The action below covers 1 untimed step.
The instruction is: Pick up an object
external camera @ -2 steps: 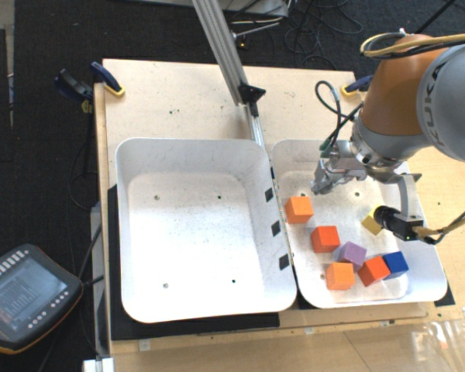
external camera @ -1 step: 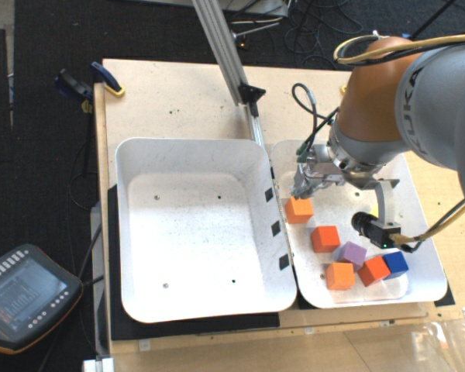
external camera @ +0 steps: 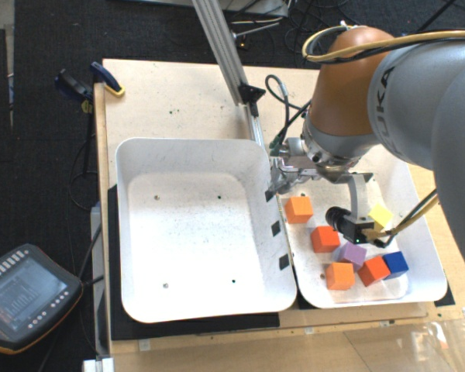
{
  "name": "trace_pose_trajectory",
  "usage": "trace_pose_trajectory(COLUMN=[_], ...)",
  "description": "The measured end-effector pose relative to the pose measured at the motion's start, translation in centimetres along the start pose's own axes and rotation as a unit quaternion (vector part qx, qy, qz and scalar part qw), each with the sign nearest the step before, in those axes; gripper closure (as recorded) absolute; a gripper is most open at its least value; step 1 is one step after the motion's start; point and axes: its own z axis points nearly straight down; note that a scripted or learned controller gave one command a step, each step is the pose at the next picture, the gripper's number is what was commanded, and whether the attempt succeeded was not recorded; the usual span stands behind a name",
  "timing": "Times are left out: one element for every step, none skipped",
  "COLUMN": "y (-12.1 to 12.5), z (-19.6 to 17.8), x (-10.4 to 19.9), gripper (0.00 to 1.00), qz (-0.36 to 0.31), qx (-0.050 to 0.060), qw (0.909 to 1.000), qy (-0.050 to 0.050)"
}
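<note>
We see the pincer (external camera: 355, 227) low in the right bin (external camera: 426, 281) — whether anything is clamped we cannot tell — the purple block (external camera: 351, 253) just below it, yellow block (external camera: 380, 216) beside.

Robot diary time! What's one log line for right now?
arm: over right white bin | tool: low among small foam cubes, beside yellow cube | grasp: unclear

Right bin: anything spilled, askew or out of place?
Nothing stands out. The blocks, including an orange block, a purple block and a blue block, all lie inside the right bin, clustered below the gripper.
</note>
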Motion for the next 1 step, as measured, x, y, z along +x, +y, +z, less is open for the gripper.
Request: trace_pose_trajectory(y=[0.07], z=[-0.19], x=[4.71], gripper=[1.00], qz=[0.000], qx=[0.000], qw=[1.0000], qy=[0.000])
